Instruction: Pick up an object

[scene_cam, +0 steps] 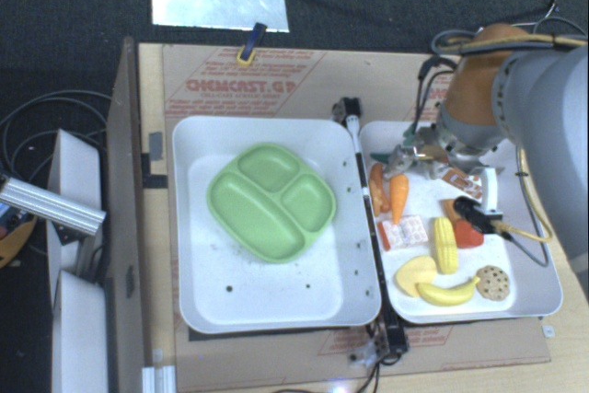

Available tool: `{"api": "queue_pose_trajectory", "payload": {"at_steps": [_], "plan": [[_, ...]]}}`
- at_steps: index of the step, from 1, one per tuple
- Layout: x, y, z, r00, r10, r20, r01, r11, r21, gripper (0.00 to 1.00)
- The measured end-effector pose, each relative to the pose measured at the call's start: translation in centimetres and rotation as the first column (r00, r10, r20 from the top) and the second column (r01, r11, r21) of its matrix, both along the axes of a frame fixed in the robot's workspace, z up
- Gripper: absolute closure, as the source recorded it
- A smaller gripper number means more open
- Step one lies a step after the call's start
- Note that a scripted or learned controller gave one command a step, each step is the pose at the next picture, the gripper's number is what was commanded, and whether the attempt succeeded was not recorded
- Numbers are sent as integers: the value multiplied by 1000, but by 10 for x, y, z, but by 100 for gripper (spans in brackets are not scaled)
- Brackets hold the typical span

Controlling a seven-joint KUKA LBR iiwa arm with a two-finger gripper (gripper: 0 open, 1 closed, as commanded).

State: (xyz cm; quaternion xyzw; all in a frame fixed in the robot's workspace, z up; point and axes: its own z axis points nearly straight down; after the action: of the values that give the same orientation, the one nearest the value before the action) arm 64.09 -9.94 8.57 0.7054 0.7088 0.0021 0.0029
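Over the right-hand shallow white bin (534,290) I have the grey arm's two-finger gripper (409,159) low near the bin's far left corner, close to the top of the orange plastic carrot (398,196), and I cannot tell from this slant whether it is parted or closed, nor whether anything sits in it. My read is that the carrot is the likeliest target, so the step in hand is the approach. To do it well I would centre squarely over the carrot's thick middle, line the grip across its narrow width, and come down straight, since it lies just beside the bin's left wall and a second orange piece (376,183), which could foul the descent. The same bin holds a small white packet with red print (405,231), a yellow corn cob (444,244) touching a red piece (467,235), a pale yellow slice (414,271), a yellow banana (445,292), and a brown chocolate-chip cookie (492,283) near the front. The left-hand white bin (212,290) holds a green plastic divided plate (271,201) with three compartments, nothing resting in them.
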Motion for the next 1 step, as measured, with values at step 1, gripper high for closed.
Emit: {"api": "queue_pose_trajectory", "payload": {"at_steps": [1], "plan": [[31,-15,66,1000,0,3,0,1000,-1,0]]}}
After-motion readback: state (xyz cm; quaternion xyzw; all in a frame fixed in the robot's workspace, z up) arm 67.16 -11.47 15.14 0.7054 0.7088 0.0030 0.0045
